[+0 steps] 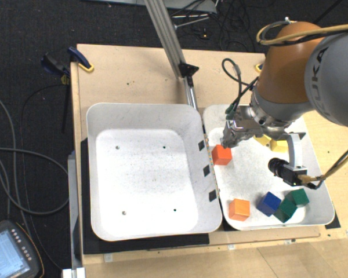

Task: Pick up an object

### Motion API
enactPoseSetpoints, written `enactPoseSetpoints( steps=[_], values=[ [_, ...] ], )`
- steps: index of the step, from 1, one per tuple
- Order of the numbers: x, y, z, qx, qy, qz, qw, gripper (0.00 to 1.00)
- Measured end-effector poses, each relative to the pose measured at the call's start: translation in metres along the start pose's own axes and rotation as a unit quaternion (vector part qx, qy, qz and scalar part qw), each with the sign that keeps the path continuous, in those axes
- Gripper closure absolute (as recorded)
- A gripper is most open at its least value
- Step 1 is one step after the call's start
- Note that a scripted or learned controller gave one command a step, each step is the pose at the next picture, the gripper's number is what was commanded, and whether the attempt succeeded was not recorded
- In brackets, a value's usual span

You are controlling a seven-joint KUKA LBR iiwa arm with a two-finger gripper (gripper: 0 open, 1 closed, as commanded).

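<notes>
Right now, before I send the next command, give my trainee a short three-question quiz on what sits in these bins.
1. True or false: every block lies in the right bin.
2. Which block lies closest to the pincer?
A. blue block
B. red-orange block
C. orange block
3. Fill in: the two green blocks sit in the right bin's near-____ corner in the camera view.

Key:
1. True; the left bin holds no blocks.
2. B; it lies just below the pincer, against the bin's left wall.
3. Right, beside the blue block.
</notes>
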State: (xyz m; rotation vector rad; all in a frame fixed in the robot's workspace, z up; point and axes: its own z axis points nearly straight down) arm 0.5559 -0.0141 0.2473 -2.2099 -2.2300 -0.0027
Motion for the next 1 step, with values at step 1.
enactPoseSetpoints(
  steps=[1],
  values=[
    [0.0467, -0.0034, -0.0036, 0.0, 0.0, 0.0, 1.0, 1.0]
  ],
)
